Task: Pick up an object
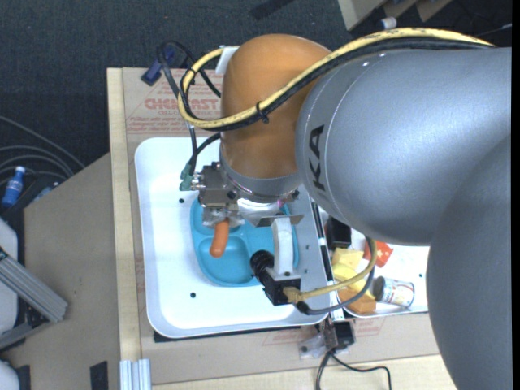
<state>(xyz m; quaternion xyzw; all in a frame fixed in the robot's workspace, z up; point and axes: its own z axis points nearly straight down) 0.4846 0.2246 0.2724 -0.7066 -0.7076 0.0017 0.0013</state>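
Camera view puts the arm's big grey body right over everything, so honestly my main worry is a blind miss. Nearest the camera edge, the right bin (398, 319) holds a yellow lump (351, 265) and a small bottle (396, 291), mostly tucked under the arm. Further in, the tool (236, 210) sits low over the left bin (162, 242), and I can't tell its state. A blue dish-like thing (213, 254) lies there with an orange stick (218, 239) on it; that rounded plastic looks slippery, so it could squirt out or just get shoved against the wall.
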